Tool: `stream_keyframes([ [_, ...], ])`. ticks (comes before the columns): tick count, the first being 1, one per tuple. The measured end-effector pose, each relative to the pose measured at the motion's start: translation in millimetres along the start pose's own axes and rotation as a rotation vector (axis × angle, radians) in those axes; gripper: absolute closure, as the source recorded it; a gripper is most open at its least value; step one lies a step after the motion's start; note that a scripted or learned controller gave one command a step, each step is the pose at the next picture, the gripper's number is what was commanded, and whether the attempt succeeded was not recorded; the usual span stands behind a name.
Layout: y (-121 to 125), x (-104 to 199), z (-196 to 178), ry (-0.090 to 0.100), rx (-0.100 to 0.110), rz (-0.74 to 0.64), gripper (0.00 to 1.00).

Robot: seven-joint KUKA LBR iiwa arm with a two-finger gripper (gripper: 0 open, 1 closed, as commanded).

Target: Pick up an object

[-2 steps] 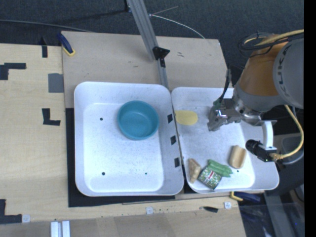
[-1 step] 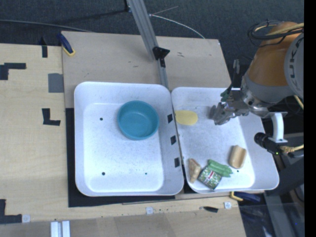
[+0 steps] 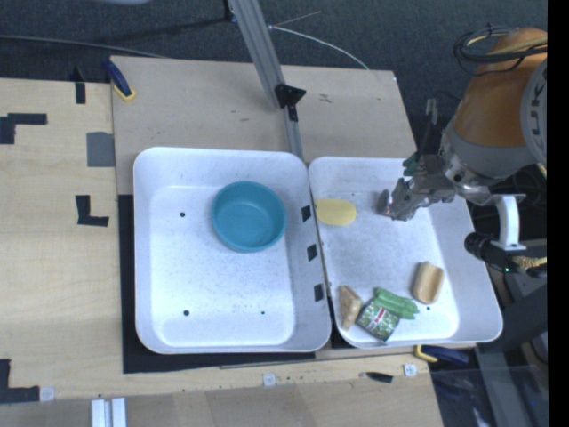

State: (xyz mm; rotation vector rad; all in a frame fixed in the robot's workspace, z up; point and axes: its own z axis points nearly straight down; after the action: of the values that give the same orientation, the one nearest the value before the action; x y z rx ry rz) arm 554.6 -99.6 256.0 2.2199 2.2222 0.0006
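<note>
A: Looking for the gripper [image 3: 396, 205] first.

B: Found low over the right bin [image 3: 462, 332], in its upper half, near the yellow lump [image 3: 336, 212] but apart from it. Open or closed: cannot tell from up here (too dark and small against the speckled floor). Nothing seen held.

A: Why there, though?

B: Probably lined up on that lump as the nearest candidate. Only a guess. Reaching in from the right also favours this bin over the far one.

A: Other candidates?

B: Scattered loose toward the front of the same bin: a tan roll [image 3: 428, 282], a green packet [image 3: 382, 314], and a pale wedge [image 3: 349, 305] just beside the packet. Lying as if tipped in, not arranged. Also a blue bowl [image 3: 249, 215], upright in the left bin [image 3: 160, 327], well apart from the rest.

A: Anything readable?

B: Red and white print on the packet, too small to make out. No brand legible anywhere.
</note>
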Motion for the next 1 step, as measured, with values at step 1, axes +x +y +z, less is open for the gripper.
stream_keyframes([
  [1, 7.8, 49.3, 15.1, 0.0, 0.003, -0.004, 1.0],
])
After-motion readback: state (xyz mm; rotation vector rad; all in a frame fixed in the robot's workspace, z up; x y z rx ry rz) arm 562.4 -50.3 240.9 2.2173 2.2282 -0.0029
